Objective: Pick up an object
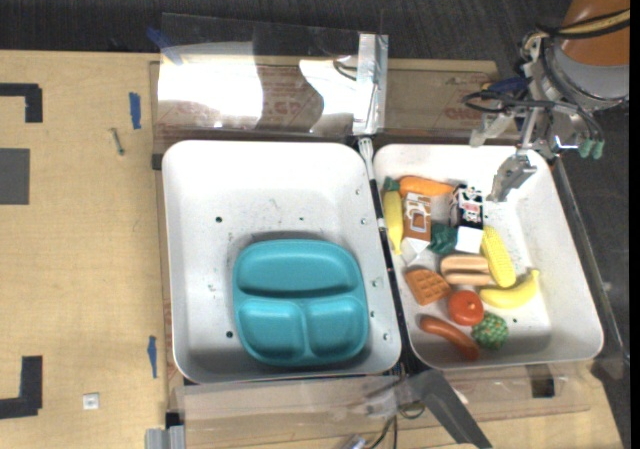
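Approach step, I judge: gripper (512,177) hovers above the milk carton (469,207), fingers spread, pinching nothing. Next it must descend onto the carton.

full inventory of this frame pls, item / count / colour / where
White bins: 2, side by side on bench.
Divided tray: 1, teal, left bin, near front.
Banana: 1, yellow, right bin, right side.
Corn cob: 1, yellow, above the banana.
Hot dog: 1, tan bun, centre.
Tomato: 1, red, below the hot dog.
Waffle: 1, brown, left of centre.
Sausage: 1, red, front.
Broccoli: 1, green, front.
Carrot: 1, orange, rear.
Milk carton: 1, black-and-white, rear.
Gripper: 1, grey, over the right bin's rear right.
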Robot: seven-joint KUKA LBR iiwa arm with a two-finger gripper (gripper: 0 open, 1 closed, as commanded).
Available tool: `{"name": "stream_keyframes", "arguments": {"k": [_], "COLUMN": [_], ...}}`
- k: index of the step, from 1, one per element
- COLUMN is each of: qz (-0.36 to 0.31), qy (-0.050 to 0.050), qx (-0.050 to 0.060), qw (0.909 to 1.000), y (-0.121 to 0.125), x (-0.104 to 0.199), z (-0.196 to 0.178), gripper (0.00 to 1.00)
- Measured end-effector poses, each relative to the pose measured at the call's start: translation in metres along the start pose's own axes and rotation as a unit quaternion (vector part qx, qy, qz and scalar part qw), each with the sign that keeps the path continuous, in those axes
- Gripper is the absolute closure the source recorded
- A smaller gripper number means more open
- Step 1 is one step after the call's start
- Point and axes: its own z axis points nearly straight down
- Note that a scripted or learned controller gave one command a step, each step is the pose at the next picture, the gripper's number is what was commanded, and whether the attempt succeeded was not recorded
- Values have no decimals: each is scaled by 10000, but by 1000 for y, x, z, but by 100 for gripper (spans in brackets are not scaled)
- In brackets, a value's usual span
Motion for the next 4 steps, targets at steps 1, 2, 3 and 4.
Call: {"name": "stream_keyframes", "arguments": {"k": [1,2,3,4], "qz": [-29,320,11,-374], "qy": [56,34,-3,89], "qx": [-11,22,11,25], "qw": [10000,9995,10000,9993], "y": [6,14,-22,-1], "x": [-6,-10,42,-11], "z": [129,172,186,186], "gripper": [0,0,0,0]}}
